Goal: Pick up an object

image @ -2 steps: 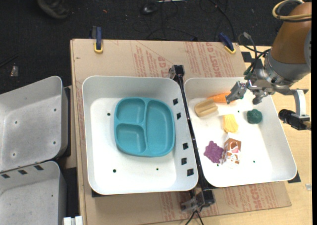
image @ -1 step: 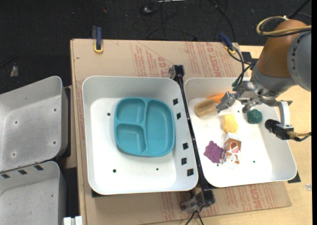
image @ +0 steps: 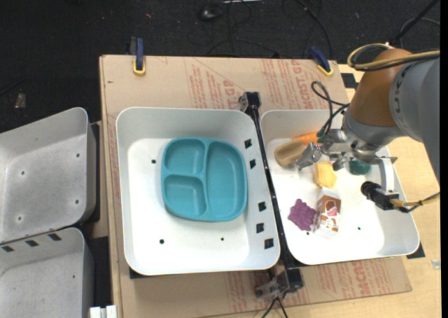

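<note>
My gripper point(image: 323, 160) hangs over the upper middle of the right bin point(image: 392, 239), open, its two grey fingers spread apart. Just below and between them lies a yellow object point(image: 325, 176); I cannot tell whether the fingers touch it. A tan rounded object point(image: 285, 153) and an orange piece point(image: 308, 139) lie to the gripper's left. A teal object point(image: 360, 167) peeks out on its right. Nearer the front lie a purple object point(image: 302, 214) and a brown-and-white packet point(image: 329, 214).
The left bin point(image: 140, 239) holds a teal divided plate point(image: 204, 179). A black divider with clips point(image: 264, 190) runs between the bins. The arm point(image: 392, 99) covers the right bin's far right corner. Grey trays point(image: 42, 169) sit left of the bench.
</note>
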You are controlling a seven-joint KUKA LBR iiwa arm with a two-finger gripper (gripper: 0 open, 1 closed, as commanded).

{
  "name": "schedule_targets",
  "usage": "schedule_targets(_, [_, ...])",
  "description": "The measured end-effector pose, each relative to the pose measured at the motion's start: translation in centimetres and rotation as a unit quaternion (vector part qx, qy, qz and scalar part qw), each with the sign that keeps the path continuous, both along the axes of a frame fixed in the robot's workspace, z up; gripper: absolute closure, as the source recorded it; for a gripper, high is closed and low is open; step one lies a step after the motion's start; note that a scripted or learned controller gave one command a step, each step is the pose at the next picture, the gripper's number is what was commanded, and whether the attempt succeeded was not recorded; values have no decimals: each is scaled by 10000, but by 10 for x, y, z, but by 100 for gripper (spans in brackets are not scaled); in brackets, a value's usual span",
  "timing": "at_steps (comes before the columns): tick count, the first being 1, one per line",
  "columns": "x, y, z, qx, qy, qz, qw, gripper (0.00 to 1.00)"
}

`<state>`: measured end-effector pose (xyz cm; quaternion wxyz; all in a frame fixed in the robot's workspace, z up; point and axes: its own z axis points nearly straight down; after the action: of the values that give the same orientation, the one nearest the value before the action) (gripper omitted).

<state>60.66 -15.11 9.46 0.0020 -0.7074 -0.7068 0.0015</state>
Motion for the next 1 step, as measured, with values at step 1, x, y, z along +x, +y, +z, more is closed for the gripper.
schedule_targets(1, [2,0,14,-8,-33,1,10000,100])
